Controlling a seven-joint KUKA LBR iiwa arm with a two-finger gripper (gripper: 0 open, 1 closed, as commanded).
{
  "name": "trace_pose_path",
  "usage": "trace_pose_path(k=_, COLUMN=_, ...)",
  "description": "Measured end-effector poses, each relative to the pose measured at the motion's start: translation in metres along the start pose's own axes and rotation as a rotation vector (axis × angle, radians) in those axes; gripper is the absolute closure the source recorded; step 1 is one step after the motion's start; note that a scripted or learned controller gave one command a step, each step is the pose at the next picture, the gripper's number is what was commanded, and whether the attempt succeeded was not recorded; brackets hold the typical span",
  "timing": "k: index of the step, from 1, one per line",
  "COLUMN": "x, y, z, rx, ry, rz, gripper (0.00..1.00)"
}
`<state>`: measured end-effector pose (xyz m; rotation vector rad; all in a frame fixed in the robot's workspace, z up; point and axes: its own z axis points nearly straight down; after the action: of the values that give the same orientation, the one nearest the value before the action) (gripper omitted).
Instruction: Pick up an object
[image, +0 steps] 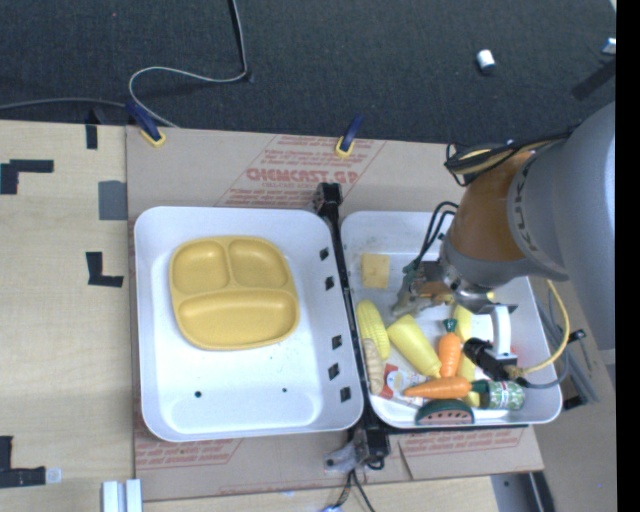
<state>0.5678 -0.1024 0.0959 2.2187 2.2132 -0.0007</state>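
Toy food (415, 345) beneath lowered tool (425, 288)

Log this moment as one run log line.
arm: over right bin | tool: low among toy food, beside corn | grasp: none seen | left bin: yellow divided plate

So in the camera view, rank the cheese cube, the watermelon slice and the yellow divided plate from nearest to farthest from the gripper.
From the gripper:
1. Cheese cube, just to its left, right bin.
2. Watermelon slice, at that bin's front edge.
3. Yellow divided plate, across in the left bin.
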Motion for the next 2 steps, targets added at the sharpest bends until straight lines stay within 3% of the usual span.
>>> trace_pose_path(k=1, x=0.0044, y=-0.0441, z=-0.1595, rx=0.004, ry=0.004, rz=-0.003, gripper=1.0)
trace_pose_path(k=2, x=0.0045, y=-0.0445, z=-0.1588, rx=0.005, ry=0.005, rz=-0.003, gripper=0.0)
